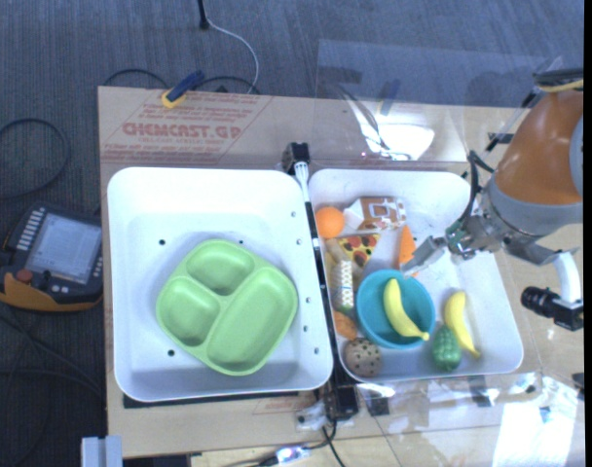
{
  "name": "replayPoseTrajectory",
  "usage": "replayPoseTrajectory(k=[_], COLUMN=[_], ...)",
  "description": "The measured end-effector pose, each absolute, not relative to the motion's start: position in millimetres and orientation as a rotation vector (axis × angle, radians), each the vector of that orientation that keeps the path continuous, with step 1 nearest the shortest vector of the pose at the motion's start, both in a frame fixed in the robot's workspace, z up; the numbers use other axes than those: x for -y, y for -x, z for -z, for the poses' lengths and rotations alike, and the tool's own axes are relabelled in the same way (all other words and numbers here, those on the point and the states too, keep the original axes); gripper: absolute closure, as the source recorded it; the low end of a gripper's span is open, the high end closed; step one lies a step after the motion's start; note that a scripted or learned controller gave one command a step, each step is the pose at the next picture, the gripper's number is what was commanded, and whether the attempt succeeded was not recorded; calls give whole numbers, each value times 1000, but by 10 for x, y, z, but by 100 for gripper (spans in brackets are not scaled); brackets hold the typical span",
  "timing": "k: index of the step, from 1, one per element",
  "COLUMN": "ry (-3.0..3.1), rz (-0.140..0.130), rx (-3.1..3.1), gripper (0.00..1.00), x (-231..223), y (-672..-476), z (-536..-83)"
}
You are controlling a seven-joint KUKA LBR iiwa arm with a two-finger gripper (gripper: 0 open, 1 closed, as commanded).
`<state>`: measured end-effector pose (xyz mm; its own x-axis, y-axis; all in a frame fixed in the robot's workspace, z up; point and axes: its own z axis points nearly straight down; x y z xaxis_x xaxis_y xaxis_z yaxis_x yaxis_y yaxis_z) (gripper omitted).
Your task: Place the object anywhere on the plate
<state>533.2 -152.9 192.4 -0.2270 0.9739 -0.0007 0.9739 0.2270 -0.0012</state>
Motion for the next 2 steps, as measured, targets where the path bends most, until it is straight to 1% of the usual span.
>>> replayPoseTrajectory(k=[2], ry=[1953], rz=[-2], rx=[2461], gripper=[0], x=[1529], y=[-5332], z=[-1924])
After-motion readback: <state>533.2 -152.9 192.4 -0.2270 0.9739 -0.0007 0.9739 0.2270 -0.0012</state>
